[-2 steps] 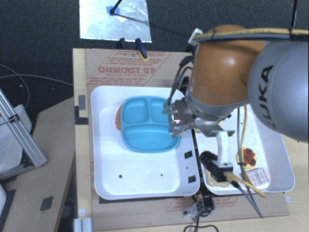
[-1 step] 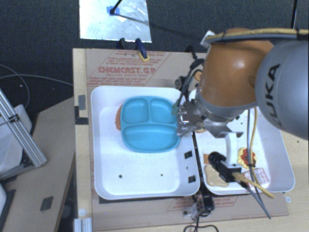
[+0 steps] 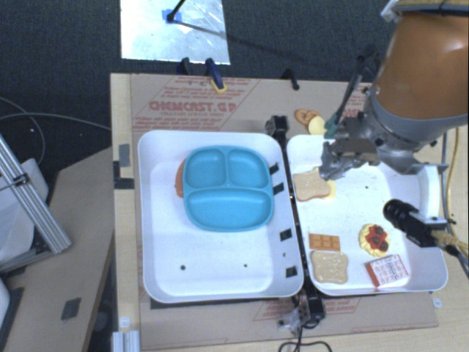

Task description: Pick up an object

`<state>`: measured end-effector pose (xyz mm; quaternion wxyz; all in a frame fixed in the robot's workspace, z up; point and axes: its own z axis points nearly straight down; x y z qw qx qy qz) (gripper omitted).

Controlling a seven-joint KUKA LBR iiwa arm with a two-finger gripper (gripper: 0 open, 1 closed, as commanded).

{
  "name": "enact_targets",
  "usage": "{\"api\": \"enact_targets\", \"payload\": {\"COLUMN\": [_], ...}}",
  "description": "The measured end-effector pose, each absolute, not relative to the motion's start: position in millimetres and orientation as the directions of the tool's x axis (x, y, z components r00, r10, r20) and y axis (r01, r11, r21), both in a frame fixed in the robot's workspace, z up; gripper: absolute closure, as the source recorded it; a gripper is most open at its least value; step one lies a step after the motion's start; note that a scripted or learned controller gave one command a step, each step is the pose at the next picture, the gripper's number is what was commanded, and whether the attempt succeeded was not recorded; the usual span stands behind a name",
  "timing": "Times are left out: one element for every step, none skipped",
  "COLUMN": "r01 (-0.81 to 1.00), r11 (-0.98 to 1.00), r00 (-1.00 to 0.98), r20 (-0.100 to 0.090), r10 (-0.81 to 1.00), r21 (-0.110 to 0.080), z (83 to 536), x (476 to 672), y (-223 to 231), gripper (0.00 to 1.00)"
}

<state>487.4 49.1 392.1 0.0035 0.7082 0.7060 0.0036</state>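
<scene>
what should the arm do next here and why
Probably lower straight down a little. The gripper hangs over the near edge of the bread slice in the right bin, and nothing is visibly held. Whether it already touches the slice is unclear.

We see a cardboard-topped counter over dark carpet floor. Beyond its far edge lies a shiny metal sheet; an aluminium frame stands off its left edge.
</scene>
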Motion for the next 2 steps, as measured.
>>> {"api": "enact_targets", "payload": {"r01": [1.0, 1.0], "r11": [0.008, 0.004], "r00": [-0.008, -0.004], "r20": [0.002, 0.002], "r10": [1.0, 1.0], "r21": [0.004, 0.009], "z": [401.5, 462.4], "x": [486.7, 487.0], "y": [105.1, 89.6], "gripper": [1.0, 1.0]}}
